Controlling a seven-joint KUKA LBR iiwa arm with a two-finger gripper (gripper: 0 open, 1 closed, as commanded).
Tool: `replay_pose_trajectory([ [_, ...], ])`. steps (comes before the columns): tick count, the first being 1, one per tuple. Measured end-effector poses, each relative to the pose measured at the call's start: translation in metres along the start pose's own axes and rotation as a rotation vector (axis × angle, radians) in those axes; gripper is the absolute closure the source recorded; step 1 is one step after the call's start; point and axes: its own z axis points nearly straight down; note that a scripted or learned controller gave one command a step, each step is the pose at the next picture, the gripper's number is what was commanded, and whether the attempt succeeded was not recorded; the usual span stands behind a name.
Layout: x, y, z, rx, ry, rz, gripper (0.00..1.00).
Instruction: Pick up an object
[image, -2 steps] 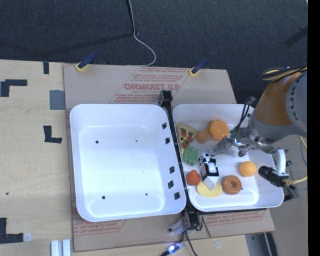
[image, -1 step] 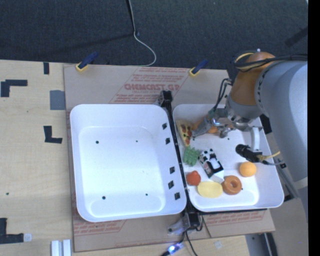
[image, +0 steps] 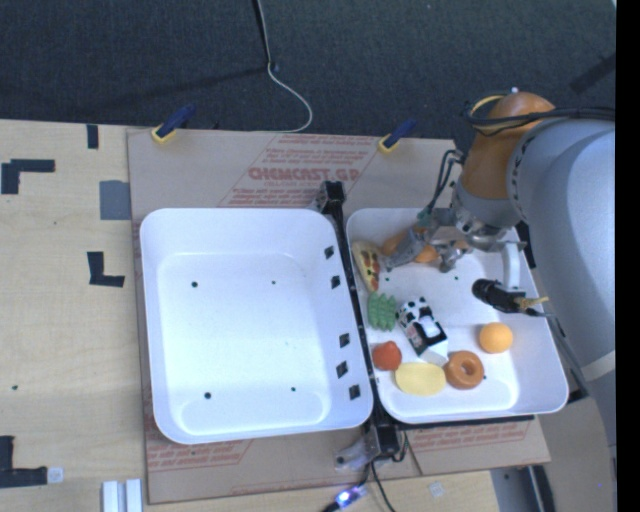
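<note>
Gripper low in the right bin's far corner

Your gripper (image: 432, 250) sat over the right bin (image: 540, 398), touching a small orange object (image: 427, 254); I cannot tell you whether its jaws were wide or closed on it.

The only legible text is red print on the brown cardboard sheet (image: 280, 170) under the two bins. On its far part, between the bins and the far edge, a line of block capitals reads approximately "CHEMCAST GP"; the last characters are uncertain. Fainter red lines slant beside it, too small to read. More red print shows on the sheet's near strip, at the left and right corners, and is not legible.
</note>
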Motion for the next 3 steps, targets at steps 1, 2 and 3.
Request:
replay_pose_trajectory([
  [1,0.001,0.000,0.000,-0.003,-0.003,0.002,0.00],
  [2,-0.013,0.000,-0.001,-0.006,-0.003,0.001,0.00],
  [3,-0.001,0.000,-0.001,-0.007,-0.007,0.002,0.00],
])
